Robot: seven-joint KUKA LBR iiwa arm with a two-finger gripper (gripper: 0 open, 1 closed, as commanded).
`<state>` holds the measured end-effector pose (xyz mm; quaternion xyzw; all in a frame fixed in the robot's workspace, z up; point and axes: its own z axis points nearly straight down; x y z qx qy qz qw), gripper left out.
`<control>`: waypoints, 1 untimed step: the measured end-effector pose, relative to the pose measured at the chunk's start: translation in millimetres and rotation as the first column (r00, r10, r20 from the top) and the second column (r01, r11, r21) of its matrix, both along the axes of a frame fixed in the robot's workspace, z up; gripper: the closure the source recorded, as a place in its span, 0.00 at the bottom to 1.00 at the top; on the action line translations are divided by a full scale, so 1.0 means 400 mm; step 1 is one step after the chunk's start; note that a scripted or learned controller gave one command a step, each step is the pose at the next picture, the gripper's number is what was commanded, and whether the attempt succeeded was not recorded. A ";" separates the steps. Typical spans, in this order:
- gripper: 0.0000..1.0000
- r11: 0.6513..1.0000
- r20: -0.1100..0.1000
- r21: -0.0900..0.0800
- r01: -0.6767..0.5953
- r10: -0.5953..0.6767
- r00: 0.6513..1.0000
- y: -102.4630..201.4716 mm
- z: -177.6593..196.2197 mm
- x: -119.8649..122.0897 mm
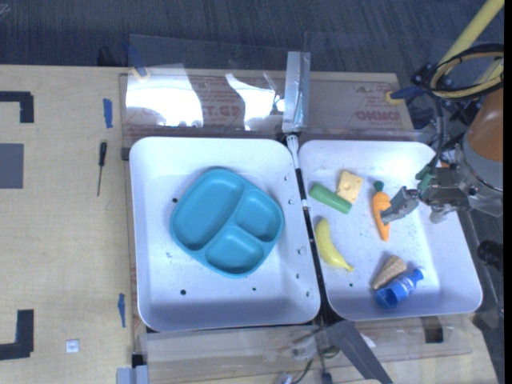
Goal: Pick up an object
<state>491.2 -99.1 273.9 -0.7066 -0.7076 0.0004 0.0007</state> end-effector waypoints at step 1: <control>0.00 0.942 0.005 -0.002 -0.336 0.336 0.942 -0.038 -0.031 0.146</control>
